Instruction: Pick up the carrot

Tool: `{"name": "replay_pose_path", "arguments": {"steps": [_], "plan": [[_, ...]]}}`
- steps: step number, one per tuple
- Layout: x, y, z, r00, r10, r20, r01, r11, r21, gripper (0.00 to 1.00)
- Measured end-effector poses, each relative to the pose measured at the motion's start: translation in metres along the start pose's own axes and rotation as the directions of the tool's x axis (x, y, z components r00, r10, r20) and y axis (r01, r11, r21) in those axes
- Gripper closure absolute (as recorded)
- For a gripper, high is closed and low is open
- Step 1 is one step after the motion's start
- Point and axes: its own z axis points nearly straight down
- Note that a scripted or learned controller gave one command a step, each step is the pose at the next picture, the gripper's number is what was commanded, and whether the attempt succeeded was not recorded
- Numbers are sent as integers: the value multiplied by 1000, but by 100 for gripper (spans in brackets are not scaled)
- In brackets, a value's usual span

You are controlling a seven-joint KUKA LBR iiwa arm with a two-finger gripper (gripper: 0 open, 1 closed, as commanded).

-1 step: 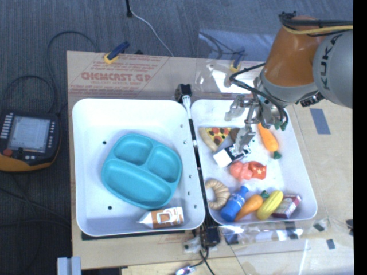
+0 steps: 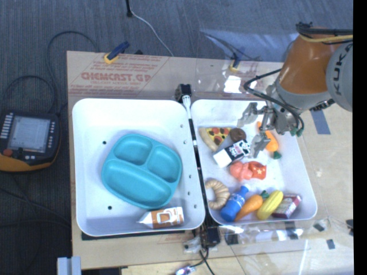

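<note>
glossy white plastic bins point(image 2: 80, 153), smooth matt blue plastic tray point(image 2: 141, 169), grey carpet point(image 2: 57, 10)

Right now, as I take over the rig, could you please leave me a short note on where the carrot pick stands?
Gripper: low in the right bin, at its far right part; whether it grips anything cannot be told.
Carrot: the orange piece with a green end, right beside the gripper. A similar orange piece lies at the near edge next to the blue bottle, so check which one is meant.
Done: the gripper is at the carrot.
Left: confirm the grasp, then lift.
</note>
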Motion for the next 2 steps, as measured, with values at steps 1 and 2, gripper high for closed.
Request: {"name": "replay_pose_path", "arguments": {"steps": [1, 2], "plan": [[-1, -67, 64, 996, 89, 9, -89, 996, -1, 0], [-2, -67, 54, 996, 89, 13, -89, 996, 3, 100]]}}
